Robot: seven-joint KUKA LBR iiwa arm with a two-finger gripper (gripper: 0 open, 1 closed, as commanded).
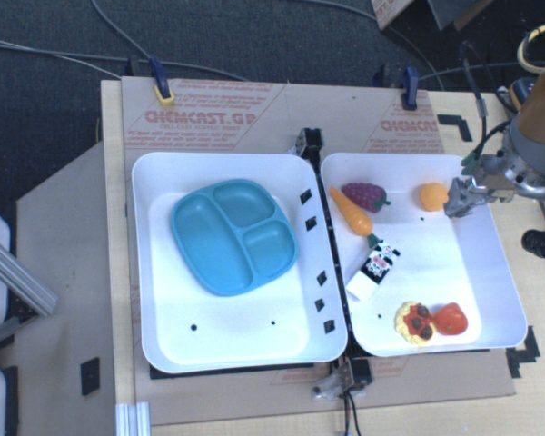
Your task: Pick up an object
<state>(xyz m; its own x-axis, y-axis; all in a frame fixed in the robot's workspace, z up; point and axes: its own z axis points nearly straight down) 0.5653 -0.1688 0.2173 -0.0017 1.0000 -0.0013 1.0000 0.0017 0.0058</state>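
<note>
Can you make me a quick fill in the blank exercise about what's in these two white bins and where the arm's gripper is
1. The light blue divided plastic plate lies in the ______ bin.
2. The purple toy grape bunch lies right beside the orange toy ______.
3. The gripper is closest to the round orange toy ______.
4. The blue plate has ______ compartments.

Missing words: left; carrot; fruit; three
</note>
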